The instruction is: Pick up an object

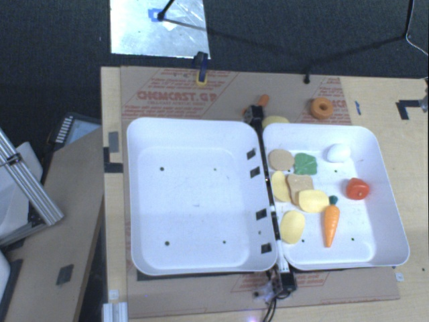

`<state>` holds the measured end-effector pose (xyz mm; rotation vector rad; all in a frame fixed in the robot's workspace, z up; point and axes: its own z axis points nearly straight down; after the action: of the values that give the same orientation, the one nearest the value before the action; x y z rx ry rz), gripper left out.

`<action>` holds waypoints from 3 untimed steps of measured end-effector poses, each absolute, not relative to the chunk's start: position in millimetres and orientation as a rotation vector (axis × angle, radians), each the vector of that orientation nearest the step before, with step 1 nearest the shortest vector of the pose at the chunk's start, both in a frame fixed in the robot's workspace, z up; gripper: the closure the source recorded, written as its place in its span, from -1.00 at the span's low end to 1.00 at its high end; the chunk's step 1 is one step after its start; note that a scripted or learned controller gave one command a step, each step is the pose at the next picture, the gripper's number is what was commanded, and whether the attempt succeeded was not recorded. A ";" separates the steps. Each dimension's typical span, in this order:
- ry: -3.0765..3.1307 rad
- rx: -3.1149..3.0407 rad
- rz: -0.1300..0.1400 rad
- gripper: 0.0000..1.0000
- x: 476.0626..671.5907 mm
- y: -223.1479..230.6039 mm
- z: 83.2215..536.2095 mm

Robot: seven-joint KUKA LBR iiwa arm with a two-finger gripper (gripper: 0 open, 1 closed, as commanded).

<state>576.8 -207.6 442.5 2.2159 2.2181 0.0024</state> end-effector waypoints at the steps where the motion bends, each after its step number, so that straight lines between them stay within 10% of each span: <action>1: 2.223 2.206 0.006 1.00 664.9 -205.2 451.6; 3: 2.223 2.212 0.003 1.00 668.8 -205.8 485.5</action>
<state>668.8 -205.8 485.5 2.2121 2.2228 0.0028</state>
